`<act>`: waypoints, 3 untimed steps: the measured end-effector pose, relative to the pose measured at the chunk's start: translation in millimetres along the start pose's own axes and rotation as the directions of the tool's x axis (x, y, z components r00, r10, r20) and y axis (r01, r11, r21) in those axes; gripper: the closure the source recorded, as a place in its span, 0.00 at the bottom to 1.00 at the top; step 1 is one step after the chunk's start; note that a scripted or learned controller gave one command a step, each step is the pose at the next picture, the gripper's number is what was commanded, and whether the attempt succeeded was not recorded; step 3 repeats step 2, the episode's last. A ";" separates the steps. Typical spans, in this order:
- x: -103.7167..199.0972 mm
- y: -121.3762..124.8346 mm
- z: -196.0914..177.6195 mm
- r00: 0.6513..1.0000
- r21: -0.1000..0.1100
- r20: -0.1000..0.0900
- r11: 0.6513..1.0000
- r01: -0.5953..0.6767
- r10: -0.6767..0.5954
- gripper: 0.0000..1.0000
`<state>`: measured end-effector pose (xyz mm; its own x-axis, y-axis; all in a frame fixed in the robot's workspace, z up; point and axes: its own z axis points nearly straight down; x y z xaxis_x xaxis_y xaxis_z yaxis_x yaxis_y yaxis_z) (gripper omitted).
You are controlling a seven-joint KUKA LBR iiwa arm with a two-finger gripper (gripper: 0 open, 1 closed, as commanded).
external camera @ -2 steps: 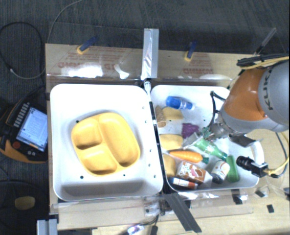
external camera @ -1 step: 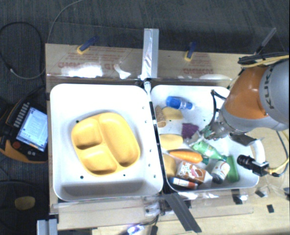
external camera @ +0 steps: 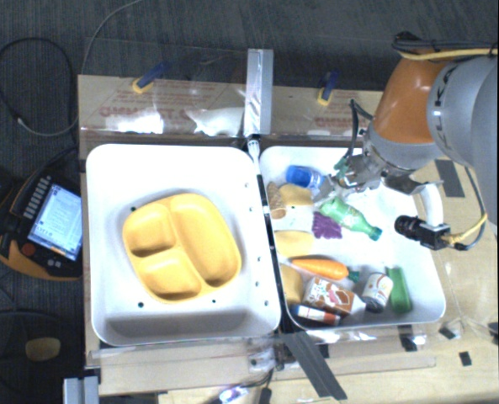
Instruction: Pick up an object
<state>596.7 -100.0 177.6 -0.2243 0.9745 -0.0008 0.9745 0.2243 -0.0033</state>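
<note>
Dark carpet floor [external camera: 232,15] w/ black cables [external camera: 30,82]; wooden bench [external camera: 190,91]; handheld pendant, probably [external camera: 43,225], at left.

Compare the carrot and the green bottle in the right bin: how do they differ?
The carrot is orange and lies nearly level across the bin's middle; the green bottle lies higher up, slanting down to the right. The carrot lies apart from the end effector; the green bottle lies just below it. Both lie on their sides in the right bin.

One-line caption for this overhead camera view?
Arm's tool poised over the right bin beside a green bottle; yellow tray in the left bin.
</note>
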 end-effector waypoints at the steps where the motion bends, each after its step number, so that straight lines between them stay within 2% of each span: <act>1: 23.4 -8.7 -9.5 0.996 0.001 -0.003 0.996 -0.091 0.091 1.00; 2: 33.3 70.8 -12.7 0.980 0.002 0.002 0.980 -0.197 0.197 1.00; 3: 33.3 70.8 -12.7 0.980 0.002 0.002 0.980 -0.197 0.197 1.00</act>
